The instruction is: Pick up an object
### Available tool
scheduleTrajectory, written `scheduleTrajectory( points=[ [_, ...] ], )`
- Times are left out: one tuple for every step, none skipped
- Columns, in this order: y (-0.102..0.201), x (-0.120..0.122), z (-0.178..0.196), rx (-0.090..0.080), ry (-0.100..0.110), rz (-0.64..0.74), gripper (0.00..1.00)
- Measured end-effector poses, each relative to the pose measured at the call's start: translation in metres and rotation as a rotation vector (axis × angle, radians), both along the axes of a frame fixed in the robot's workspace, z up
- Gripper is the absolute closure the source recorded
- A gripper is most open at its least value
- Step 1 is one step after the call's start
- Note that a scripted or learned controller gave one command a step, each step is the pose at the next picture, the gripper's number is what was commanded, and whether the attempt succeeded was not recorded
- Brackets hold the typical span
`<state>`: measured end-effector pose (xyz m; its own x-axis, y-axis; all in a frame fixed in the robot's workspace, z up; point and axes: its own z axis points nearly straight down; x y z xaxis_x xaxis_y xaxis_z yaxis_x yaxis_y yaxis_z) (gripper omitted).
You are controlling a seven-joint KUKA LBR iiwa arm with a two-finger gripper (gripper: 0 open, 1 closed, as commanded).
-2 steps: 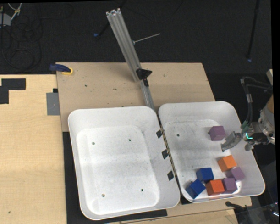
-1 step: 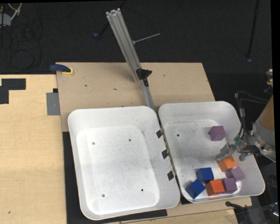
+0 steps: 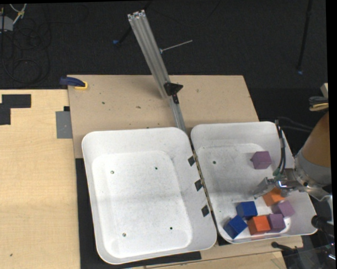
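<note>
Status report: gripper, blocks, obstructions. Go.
Gripper low in right bin, over an orange block. Nothing visibly gripped. Blue, orange, purple blocks crowd close.

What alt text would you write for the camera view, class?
The gripper is low in the right bin, by an orange block. Blue, orange and purple blocks cluster at that bin's near edge; one purple block sits apart. The left bin adjoins it.

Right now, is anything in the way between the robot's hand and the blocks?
Nothing visible is. The end effector is already down in the right bin, right at an orange block amid the block cluster.
</note>
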<state>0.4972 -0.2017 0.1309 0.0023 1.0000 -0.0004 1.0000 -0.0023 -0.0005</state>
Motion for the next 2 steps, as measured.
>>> scheduleTrajectory(
  points=[
    [-0.0019, 0.0007, -0.0161, -0.002, -0.004, -0.003, 0.0],
    [-0.0014, -0.001, -0.01, 0.002, 0.003, -0.011, 1.0]
  ],
)
